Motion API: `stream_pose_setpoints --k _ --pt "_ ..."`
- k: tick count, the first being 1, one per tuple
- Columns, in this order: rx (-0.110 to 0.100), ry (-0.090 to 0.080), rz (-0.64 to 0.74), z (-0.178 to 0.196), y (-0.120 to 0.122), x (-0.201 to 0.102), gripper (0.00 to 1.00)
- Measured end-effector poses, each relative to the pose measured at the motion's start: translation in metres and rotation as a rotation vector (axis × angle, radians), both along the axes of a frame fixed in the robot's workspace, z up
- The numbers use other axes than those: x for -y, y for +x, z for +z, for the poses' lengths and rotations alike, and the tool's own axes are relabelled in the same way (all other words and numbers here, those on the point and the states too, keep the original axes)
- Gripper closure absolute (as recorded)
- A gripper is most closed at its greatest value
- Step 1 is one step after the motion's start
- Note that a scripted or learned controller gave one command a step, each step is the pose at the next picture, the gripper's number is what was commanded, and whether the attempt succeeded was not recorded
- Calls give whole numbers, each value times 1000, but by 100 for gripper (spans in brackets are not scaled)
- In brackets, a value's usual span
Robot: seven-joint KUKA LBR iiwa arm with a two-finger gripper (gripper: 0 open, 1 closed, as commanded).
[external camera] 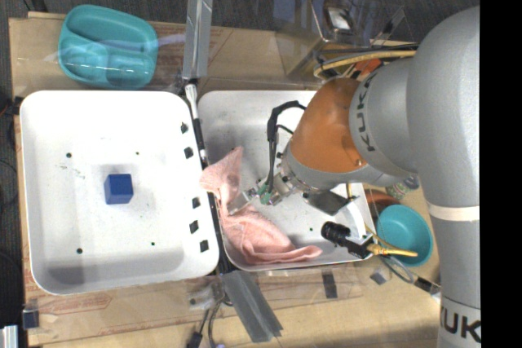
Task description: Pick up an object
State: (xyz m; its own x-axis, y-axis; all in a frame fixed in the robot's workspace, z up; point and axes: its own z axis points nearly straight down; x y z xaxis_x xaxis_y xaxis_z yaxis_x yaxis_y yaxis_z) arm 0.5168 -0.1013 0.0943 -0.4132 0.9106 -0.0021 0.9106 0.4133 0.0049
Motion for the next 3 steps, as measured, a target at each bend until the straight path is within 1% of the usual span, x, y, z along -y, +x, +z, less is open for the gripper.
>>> stream_pose_setpoints --k 1,2,3 --pt "-1 1 5 10 1 0 100" --pt "-5 0 51 98 96 -54 100" --pt "-5 -1 240 65 140 13 100"
